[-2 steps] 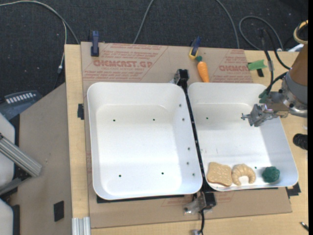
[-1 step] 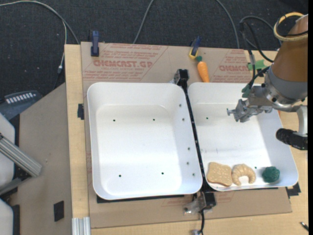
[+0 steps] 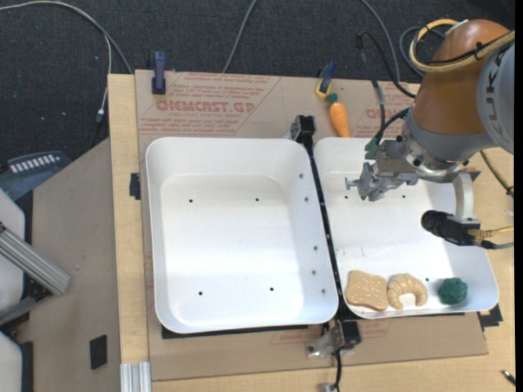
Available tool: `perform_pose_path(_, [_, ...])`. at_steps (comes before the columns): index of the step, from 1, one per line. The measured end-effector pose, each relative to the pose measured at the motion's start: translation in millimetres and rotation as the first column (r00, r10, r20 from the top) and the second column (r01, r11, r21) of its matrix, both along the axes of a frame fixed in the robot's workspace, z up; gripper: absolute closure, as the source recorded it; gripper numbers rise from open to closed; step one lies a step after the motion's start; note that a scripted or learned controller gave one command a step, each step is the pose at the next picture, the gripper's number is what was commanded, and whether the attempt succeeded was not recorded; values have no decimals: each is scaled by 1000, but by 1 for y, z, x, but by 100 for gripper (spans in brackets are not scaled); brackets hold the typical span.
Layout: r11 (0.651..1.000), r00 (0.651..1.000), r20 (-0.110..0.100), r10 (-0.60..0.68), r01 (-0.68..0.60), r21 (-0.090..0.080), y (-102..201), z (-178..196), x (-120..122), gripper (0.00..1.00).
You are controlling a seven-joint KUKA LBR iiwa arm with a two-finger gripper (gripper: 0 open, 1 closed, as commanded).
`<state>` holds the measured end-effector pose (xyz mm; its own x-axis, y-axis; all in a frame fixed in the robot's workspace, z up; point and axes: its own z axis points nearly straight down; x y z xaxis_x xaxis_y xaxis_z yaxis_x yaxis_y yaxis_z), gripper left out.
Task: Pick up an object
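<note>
Two shallow white bins are seen side by side on a board of brown cardboard (image 3: 204,104) printed with red lettering. In the right bin (image 3: 359,235), three small things are counted, all lined up along the near edge: a tan, bread-like piece (image 3: 366,290) at the left, a pale curled piece like a croissant (image 3: 407,291) just beside it and seemingly touching it, and a dark green ball (image 3: 453,291) a little apart toward the near right corner. The left bin (image 3: 163,243) is marked with a few small dark dots on its floor. One orange carrot-shaped thing (image 3: 339,118) is laid on the cardboard just beyond the far edge of the right bin. Two blue clamps (image 3: 158,70) are fixed at the far edge of the board, one at the left and one nearer the middle.

One arm (image 3: 458,88) is reached in from the right, its orange band high over the far right corner of the right bin. The gripper (image 3: 374,184) is held over the far half of that bin, pointed toward the divide between the bins and well apart from the three things at the near edge. Nothing is seen between its fingers; how far they are parted cannot be told.
</note>
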<state>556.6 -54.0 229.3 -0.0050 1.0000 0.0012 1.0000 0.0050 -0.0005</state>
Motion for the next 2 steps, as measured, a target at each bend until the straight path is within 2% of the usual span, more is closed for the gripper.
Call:
perform_pose_path(1, [1000, 1000, 0, 0, 0, 0, 57, -10, 9, 100])
perform_pose_path(2, [1000, 1000, 2, -1, 1, 0, 99, -2, 21, 100])
